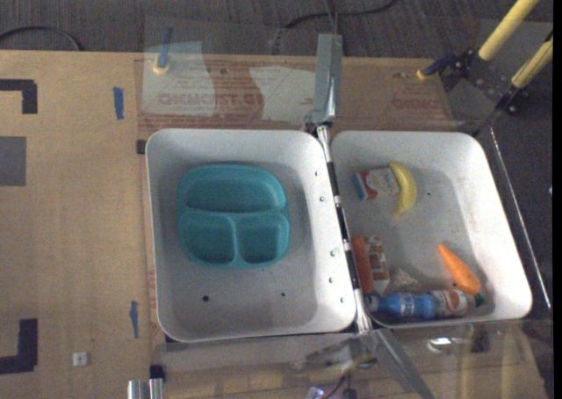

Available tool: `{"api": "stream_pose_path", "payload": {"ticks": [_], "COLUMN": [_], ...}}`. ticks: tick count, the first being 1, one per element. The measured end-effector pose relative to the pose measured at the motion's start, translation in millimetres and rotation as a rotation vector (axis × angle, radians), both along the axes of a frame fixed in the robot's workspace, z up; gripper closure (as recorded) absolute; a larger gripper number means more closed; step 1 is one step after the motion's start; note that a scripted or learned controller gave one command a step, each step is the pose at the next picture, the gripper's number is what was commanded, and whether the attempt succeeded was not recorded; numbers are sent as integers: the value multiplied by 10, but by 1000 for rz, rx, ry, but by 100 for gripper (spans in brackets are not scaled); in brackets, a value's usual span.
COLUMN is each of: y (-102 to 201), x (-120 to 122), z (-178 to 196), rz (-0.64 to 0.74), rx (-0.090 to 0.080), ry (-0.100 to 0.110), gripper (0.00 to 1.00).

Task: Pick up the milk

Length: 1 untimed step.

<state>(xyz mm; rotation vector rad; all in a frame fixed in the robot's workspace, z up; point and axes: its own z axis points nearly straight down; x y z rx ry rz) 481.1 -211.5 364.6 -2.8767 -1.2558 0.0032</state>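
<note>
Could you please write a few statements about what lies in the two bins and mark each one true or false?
1. The teal divided plate lies in the left bin. True.
2. The banana lies in the left bin. False: it lies in the right bin, beside the small milk carton.
3. The carrot lies in the right bin. True.
4. The bottle stands upright. False: it lies on its side along the right bin's near wall.
5. The divided plate holds the carrot. False: its compartments hold nothing.

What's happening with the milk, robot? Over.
Milk carton lying in right bin, untouched. Banana right beside it. Over.
</note>
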Motion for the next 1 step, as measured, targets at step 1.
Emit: {"api": "stream_pose_path", "payload": {"ticks": [1], "y": [3], "x": [492], "z": [66], "rz": [23], "rx": [-3], "ry": [-3], "gripper": [100]}}
